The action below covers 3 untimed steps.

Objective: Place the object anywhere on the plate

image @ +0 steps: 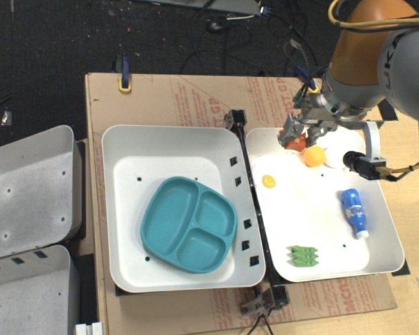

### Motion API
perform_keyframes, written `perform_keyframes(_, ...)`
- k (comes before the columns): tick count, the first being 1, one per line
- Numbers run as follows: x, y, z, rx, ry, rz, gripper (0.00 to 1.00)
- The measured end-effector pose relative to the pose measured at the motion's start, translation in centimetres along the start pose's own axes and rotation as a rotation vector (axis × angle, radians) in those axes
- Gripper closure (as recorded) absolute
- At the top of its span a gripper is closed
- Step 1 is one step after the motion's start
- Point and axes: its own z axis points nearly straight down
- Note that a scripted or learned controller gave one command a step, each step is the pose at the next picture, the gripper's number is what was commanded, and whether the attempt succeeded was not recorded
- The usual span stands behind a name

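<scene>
My gripper (pixel 298 137) sits over a small red object (pixel 295 144) in the right white bin (pixel 384 257). An orange ball (pixel 313 157) lies just beside. I cannot tell how my jaws stand.

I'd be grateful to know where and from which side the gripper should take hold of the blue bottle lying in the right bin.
Probably best across the middle of its body, coming straight down from above. The blue bottle lies flat on the right bin floor, long axis running up and down the view with its pale cap nearest the camera, so fingers should close across its narrow width. Space lies open on both sides.

Bright, even overhead light w/ soft shadows, mild glare on white bins (pixel 169 139), sharp focus.
</scene>
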Motion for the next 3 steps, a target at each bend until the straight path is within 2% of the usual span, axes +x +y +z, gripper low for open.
perform_keyframes(1, 5.3, 1.6, 0.1, -0.003, -0.001, 0.000, 1.00)
perform_keyframes(2, 11.2, 1.6, 1.2, 0.001, 0.001, -0.001, 1.00)
perform_keyframes(3, 16.0, 1.8, 0.1, -0.002, 0.000, 0.001, 1.00)
